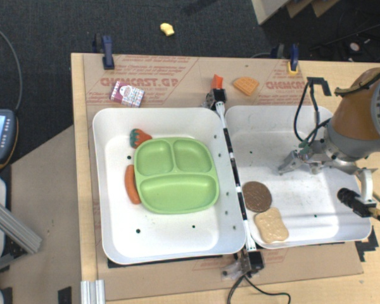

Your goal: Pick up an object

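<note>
Arm: grey with an orange band (pixel 361 109), reaching in from the right over the right bin.
Tool (pixel 299 164): low over the bare floor of the right bin, near its middle; metal fingers (pixel 289 165) are splayed wide apart, pointing left, with nothing between them.
Right bin (pixel 272 122): shallow and white, holding two things in its front-left corner.
Brown disc (pixel 257 196): round, flat, lying against the left wall of the right bin, well apart from the tool.
Tan biscuit-shaped piece (pixel 270 225): pale, lumpy, just in front of the brown disc and touching it or nearly so; I cannot tell which.
Left bin (pixel 107 170): shallow and white, beside the right bin.
Green plate (pixel 175 174): three compartments, lying flat in the middle of the left bin.
Orange carrot-like piece (pixel 132 185): lies along the left edge of the green plate, partly tucked under it.
Red and green piece (pixel 140 137): at the back-left corner of the green plate, touching its rim.
Counter (pixel 171 71): brown board with printed lettering, carrying both bins.
Orange cracker-like piece (pixel 246 85): on the counter behind the right bin.
Small pink packet (pixel 127 94): on the counter behind the left bin.
Yellow bit (pixel 167 28): on the dark floor beyond the counter.
</note>
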### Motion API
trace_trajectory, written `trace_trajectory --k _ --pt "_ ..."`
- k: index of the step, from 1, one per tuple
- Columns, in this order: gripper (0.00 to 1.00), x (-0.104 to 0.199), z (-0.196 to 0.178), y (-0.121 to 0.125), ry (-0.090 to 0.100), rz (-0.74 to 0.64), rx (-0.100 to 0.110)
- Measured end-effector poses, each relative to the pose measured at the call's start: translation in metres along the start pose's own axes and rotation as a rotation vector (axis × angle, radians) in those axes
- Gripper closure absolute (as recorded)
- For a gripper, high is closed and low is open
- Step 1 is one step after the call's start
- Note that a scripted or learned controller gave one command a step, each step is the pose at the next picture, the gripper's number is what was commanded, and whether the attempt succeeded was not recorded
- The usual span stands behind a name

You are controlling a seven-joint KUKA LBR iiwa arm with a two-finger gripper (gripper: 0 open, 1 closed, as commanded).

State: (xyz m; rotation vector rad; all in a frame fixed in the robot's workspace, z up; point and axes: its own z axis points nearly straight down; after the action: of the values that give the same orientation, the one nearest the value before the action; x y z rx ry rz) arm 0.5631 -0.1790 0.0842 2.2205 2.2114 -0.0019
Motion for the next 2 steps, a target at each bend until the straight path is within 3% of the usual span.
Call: trace_trajectory --k 1,2 --pt "0.0 -0.039 -0.041 0.066 0.0 -0.006 -0.006" --pt "0.0 0.053 0.002 -0.049 0.014 -0.006 0.018"
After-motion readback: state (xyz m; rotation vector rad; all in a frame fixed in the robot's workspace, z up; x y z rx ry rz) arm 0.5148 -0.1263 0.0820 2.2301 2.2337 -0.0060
